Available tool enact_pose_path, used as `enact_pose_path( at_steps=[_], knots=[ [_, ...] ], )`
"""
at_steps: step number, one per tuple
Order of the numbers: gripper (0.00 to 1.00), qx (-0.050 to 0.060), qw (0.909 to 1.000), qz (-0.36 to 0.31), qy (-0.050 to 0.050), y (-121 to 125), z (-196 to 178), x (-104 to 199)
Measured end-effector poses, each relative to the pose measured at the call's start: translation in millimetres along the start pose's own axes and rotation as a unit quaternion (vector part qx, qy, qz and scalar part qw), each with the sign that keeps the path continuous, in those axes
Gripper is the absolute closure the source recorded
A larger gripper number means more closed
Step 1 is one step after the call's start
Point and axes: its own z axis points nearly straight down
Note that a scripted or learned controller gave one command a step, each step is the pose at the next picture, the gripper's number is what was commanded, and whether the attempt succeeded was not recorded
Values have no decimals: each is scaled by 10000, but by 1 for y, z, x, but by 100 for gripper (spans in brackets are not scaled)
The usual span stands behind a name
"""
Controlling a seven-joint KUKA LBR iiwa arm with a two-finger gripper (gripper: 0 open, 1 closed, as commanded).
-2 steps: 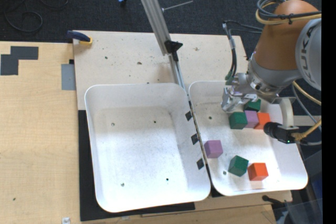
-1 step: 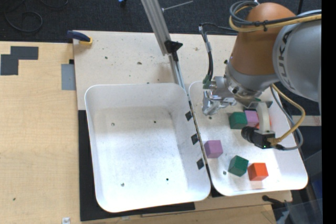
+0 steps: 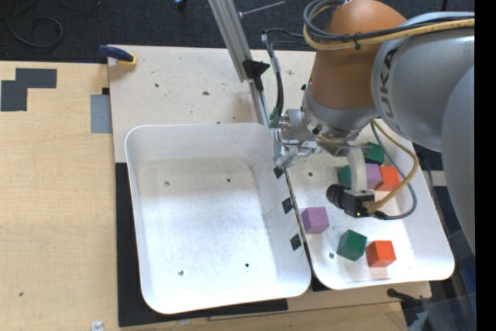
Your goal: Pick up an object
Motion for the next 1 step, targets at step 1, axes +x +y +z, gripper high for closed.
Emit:
enact_pose_path(
  at_steps=[1],
  knots=[
    [100,4,10000,6,-7,10,17,39]
  ],
)
